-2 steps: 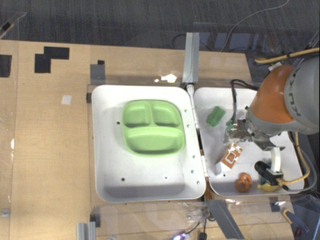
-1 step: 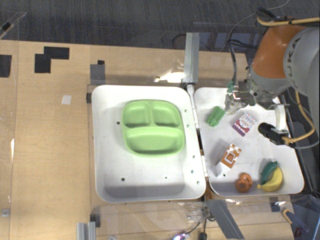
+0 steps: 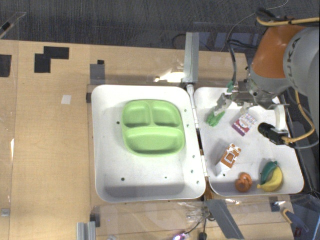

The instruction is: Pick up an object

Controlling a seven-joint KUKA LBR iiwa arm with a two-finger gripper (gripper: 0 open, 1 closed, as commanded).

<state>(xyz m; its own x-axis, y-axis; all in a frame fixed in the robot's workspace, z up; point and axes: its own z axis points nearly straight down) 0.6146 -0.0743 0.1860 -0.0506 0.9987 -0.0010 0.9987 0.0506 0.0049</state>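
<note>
In the camera view, the wooden bench (image 3: 45,149) carries two shallow white bins side by side. The left bin (image 3: 107,179) holds a green divided plate (image 3: 152,126) with three compartments, which lies flat near the middle of the bin. The right bin (image 3: 290,149) holds several small things. A green object (image 3: 215,117) lies in the upper left part of this bin, near the wall between the two bins. A small white and purple packet (image 3: 244,124) lies to the right of it, more in the middle. Lower, an orange and white carton (image 3: 229,157) lies a little tilted. Near the front wall there is a round red-orange fruit (image 3: 244,182), and just beside it to the right a yellow banana with a green part (image 3: 270,177). The grey arm with the orange band (image 3: 280,54) reaches in from the right over the far part of the right bin. The hand (image 3: 234,98) hangs above the green object and the packet; one finger (image 3: 223,102) points down toward the green object, the fingers stand apart, and nothing is seen between them.
</note>
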